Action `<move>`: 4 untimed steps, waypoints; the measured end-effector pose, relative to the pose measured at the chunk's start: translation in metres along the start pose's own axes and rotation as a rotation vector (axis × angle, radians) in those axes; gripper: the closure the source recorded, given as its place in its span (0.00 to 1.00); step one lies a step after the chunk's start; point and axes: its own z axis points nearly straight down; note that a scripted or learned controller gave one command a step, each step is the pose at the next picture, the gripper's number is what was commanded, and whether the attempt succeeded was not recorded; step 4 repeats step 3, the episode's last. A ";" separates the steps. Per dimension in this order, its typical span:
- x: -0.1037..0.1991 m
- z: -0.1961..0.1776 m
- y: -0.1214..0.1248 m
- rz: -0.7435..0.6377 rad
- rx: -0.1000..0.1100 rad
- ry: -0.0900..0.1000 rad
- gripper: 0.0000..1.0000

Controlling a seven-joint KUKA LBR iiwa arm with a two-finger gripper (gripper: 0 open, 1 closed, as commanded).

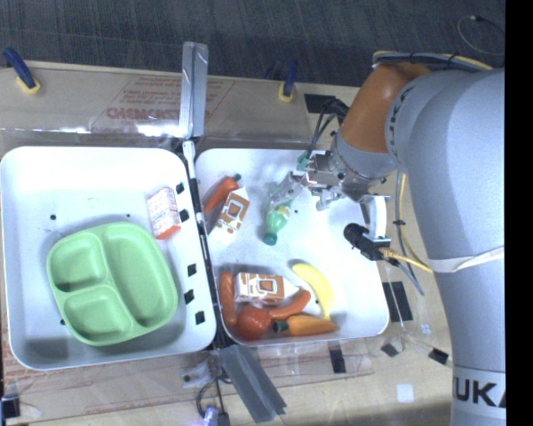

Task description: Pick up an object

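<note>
Arm (444,193) covers right bin's (249,162) right rim; gripper (295,183) fingers too small/blurred to read; arm cut off at btm edge.

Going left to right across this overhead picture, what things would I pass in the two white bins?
Green tray → small carton → orange bottle → green bottle → the arm's tool.

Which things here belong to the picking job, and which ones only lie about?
Job: gripper; green bottle just beside it; other candidates in the right bin: banana, carrot, tomato, two small cartons.

Lying about: green divided tray, carton, both in the left bin; blue clamps.
</note>
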 end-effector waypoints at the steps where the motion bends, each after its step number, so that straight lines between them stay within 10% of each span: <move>1: 0.031 0.027 -0.012 -0.025 -0.001 -0.001 0.00; 2: 0.032 0.017 -0.011 -0.029 0.001 -0.001 1.00; 3: 0.067 -0.116 0.005 -0.048 -0.004 -0.001 1.00; 4: 0.067 -0.116 0.005 -0.048 -0.004 -0.001 1.00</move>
